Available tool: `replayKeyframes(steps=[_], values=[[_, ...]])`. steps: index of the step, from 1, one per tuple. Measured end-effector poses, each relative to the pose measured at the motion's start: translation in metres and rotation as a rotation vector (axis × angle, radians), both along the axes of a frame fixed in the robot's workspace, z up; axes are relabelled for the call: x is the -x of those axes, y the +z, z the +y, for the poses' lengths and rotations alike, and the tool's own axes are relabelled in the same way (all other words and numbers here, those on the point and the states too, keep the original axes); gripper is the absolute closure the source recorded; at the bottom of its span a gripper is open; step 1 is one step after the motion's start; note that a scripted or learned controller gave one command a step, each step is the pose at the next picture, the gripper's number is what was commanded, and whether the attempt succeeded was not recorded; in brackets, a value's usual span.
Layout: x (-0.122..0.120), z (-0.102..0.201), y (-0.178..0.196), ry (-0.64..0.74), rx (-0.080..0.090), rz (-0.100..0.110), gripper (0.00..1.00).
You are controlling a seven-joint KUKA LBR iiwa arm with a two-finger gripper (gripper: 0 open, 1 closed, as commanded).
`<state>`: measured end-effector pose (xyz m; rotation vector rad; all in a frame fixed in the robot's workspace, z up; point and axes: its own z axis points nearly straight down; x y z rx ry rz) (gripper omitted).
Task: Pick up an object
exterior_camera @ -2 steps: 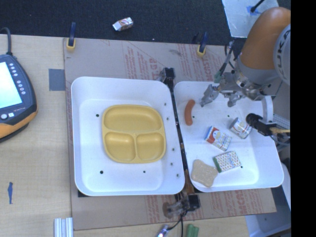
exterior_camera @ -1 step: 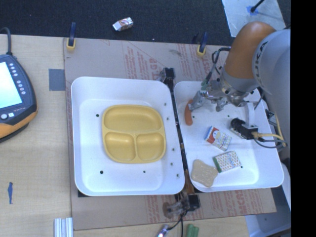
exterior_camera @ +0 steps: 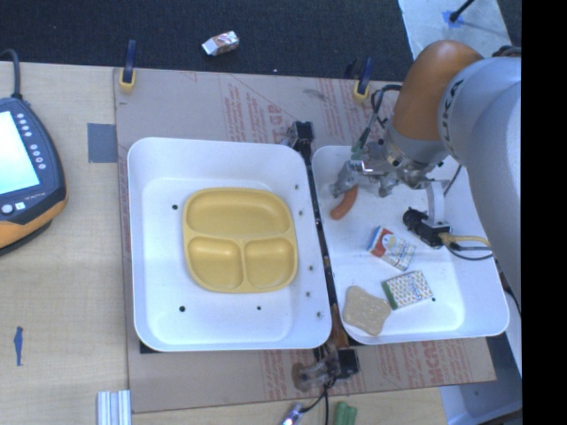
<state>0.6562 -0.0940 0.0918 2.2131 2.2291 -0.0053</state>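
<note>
Lay in the right bin (exterior_camera: 478,321) below the gripper (exterior_camera: 365,180), jaw state unclear: sausage (exterior_camera: 344,204), small carton (exterior_camera: 391,247), green packet (exterior_camera: 407,289), biscuit (exterior_camera: 365,309). Held in the left bin (exterior_camera: 151,237): yellow tray (exterior_camera: 239,239).

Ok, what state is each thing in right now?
gripper: low over the hot dog, far-left of the right bin
hot dog: lying flat, tilted
yellow tray: upright in the left bin
toast: flat
green packet: flat
small carton: on its side

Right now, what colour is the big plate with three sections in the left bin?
The divided plate is yellow, seen clearly in the camera view.
</note>
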Motion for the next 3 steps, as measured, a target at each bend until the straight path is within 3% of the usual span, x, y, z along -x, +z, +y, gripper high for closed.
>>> replayKeyframes(steps=[1,2,3], values=[[0.000,0.000,0.000,0.000,0.000,0.000,0.00],[0.000,0.000,0.011,0.002,0.001,0.000,1.00],[0.041,0.085,0.101,0.000,-0.001,0.000,1.00]])
